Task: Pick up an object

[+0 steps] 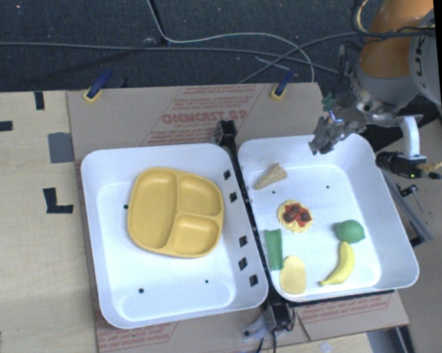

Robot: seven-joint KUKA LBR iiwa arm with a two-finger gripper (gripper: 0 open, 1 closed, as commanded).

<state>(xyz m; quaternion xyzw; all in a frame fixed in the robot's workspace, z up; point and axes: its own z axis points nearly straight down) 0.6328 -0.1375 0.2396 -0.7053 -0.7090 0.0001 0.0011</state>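
Seen from above at a slant, a wooden desk [27, 250] carries a sheet of brown cardboard [200, 112], and on it two shallow white bins sit side by side, touching along their inner edges. The left bin [112, 297] holds a yellow plastic plate [175, 212] divided into three compartments, lying flat toward the bin's upper middle. The right bin [389, 257] holds several small toy food pieces. A pale beige wedge, like a slice of bread or cheese [269, 177], lies near the bin's upper left. Below it, near the middle, sits a small round yellow piece topped with red, like a tiny pizza or tart [295, 216]. A flat green strip [274, 249] lies along the left wall, and just beside its lower end rests a pale yellow rounded piece [293, 274]. Toward the lower right, a yellow banana [339, 264] curves upward, with a green rounded item [349, 230] just above it. The grey arm with its orange band [397, 33] reaches in from the right. Its jaws [325, 137] hang above the upper right corner of the right bin, well apart from every toy; they are dark and small, nothing is seen between them, and how far open they stand cannot be told. Black and grey cables [216, 38] trail across the dark floor beyond the desk.
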